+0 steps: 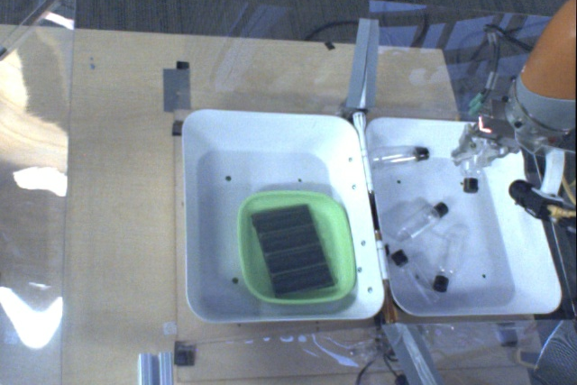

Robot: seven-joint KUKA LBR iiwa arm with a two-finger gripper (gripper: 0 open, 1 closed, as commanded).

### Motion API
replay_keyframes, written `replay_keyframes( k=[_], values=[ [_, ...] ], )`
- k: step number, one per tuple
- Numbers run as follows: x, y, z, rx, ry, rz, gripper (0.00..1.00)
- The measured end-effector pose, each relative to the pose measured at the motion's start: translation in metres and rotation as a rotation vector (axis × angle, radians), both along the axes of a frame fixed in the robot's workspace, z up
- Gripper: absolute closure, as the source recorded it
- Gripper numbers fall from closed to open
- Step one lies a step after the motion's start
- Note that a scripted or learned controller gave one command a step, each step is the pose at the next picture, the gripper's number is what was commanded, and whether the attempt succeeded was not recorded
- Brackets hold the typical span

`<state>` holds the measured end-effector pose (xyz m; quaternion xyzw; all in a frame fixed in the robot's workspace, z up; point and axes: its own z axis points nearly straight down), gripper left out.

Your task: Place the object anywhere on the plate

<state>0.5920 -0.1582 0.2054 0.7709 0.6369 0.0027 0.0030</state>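
Nothing of the task looks done yet: the green square plastic plate (337,234) in the left white bin (203,212) carries only a dark grey ribbed rectangular pad (290,250), which may be part of the plate; no bottle lies on it.

Near edge first, lower centre of the frame: the plate sits in the lower middle of the left bin, w/ the pad on its centre, a bit tilted.

Right white bin (532,284), lower right of the frame: several small clear plastic bottles with black caps (416,219), approx. five, lie scattered. One of them (397,156) rests farther back, near the bin's upper left corner.

Farthest, upper right of the frame: the two-finger gripper (472,151) hangs over the back of the right bin, just beside a small black cap (470,185). It is too blurred to say how it stands, and I see no bottle in it.

Left to do, I judge: pick one bottle, carry it across the divider, put it on the plate.
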Motion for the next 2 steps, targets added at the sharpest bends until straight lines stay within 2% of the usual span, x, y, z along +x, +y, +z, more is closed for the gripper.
replay_keyframes(
  k=[1, 2],
  values=[
    [-0.058, 0.055, -0.05, 0.0, 0.004, 0.184, 1.0],
    [-0.07, 0.154, -0.02, 0.0, 0.002, 0.349, 1.0]
  ],
)
